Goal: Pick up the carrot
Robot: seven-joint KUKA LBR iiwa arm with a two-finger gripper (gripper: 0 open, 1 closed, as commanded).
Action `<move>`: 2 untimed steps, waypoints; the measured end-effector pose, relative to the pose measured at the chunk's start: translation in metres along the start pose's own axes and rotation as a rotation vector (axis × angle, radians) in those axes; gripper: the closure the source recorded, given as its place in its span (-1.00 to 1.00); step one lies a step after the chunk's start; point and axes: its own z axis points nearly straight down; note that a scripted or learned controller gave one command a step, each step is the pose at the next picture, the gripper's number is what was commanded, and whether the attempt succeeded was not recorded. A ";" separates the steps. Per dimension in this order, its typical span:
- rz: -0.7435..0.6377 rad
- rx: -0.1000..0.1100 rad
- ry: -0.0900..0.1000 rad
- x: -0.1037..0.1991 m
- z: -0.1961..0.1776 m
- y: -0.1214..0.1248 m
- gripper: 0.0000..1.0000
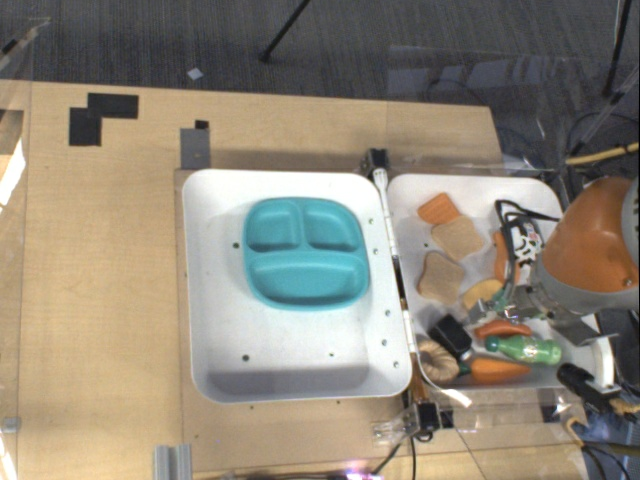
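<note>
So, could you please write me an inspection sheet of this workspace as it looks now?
Surface: wooden bench bearing a left bin and a right bin, side by side.
Job's things: carrot lies near the right bin's front edge, not lifted.
Clutter: teal divided plate in the left bin; green bottle, two bread slices and an orange wedge in the right bin.
Grippers: gripper low over the right bin, finger state unclear.
Cables: black cable looping at the wrist.
Surroundings: dark floor beyond the bench.
</note>
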 end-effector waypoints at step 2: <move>-0.014 0.006 0.005 -0.001 0.001 0.053 -1.00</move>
